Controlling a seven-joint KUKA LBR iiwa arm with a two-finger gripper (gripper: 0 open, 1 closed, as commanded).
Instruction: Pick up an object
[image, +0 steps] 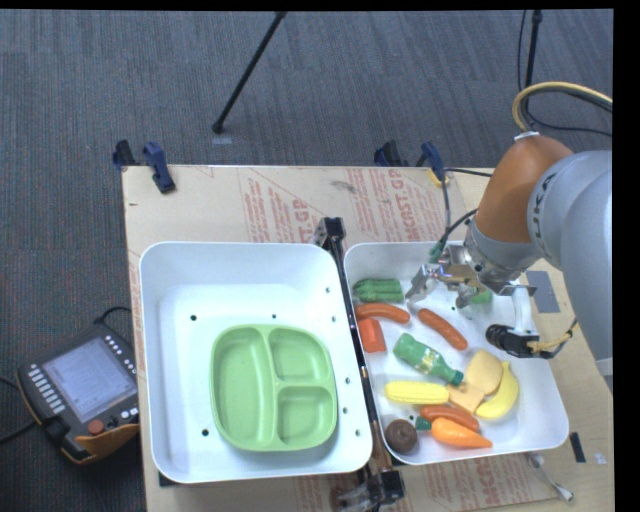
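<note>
Broadly, left to right:

Pendant: one handheld controller lies on the carpet just beside the bench's left edge, likely parked within an operator's reach and clear of the arm.

Clamps: four blue ones show along the far edge of the board, two near each far corner, evidently pinning it down so it cannot slide.

Left bin: one white bin holding one green plate with three compartments, lying flat toward the near side; I judge it a drop-off spot, since nothing lies in it.

Right bin: one white bin, touching the left one along a shared edge, so a carry between them is short. It holds the candidate toy foods, loosely heaped: one green pepper-like piece at the far left, three orange-red sausage shapes, one green bottle, one corn cob, one brown round piece, two carrot-like pieces, one banana, one pale slice.

Gripper: one, poised over the far part of the right bin, above the sausages; its fingers look spread apart with nothing visibly between them, though a small green thing sits just beside it and I cannot identify it.

Stage: my reading is an approach, nothing lifted yet.
</note>
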